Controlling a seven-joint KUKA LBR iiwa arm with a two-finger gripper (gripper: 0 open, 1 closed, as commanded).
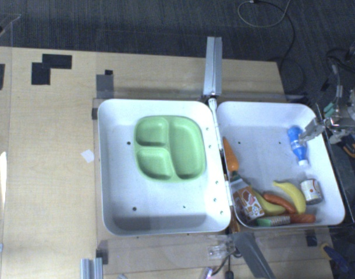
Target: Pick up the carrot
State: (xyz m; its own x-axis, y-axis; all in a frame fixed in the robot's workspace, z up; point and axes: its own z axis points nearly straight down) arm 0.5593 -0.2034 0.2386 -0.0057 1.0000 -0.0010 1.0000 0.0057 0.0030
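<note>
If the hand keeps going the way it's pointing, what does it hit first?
Probably the blue bottle: the hand points down-left right at it. Depth is unclear, so it may pass above.

Two white bins sit side by side.
A green divided tray (169, 147) fills the left bin (113, 173); a banana (291, 194), blue bottle (297, 142) and small can (311, 191) lie in the right bin (259, 124).

Two white bins (116, 173), one green tray (169, 147), one carrot (229, 156), one banana (291, 195), one bottle (297, 144)
</note>
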